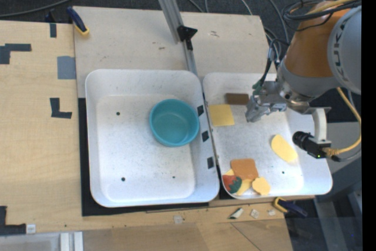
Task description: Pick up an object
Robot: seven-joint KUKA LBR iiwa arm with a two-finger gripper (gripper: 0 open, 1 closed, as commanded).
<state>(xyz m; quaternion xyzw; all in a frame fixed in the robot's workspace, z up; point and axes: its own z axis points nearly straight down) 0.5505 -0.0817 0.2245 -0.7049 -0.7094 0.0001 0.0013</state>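
A bowl (174,121) lies in the left bin (106,91), beside the right bin (305,185).

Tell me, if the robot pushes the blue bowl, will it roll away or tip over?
Probably neither. The blue bowl sits upright, mouth up, on the flat floor of the left bin, so a push would likely make it slide, not roll. It looks wide and low, so tipping seems unlikely. It looks like smooth plastic, probably light, and its rounded wall might slip from the gripper.

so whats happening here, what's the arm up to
A grey and orange robot arm reaches in over the right bin, its gripper hanging low near a yellow square and a brown block. Nothing is visibly held. A blue bowl sits in the left bin.
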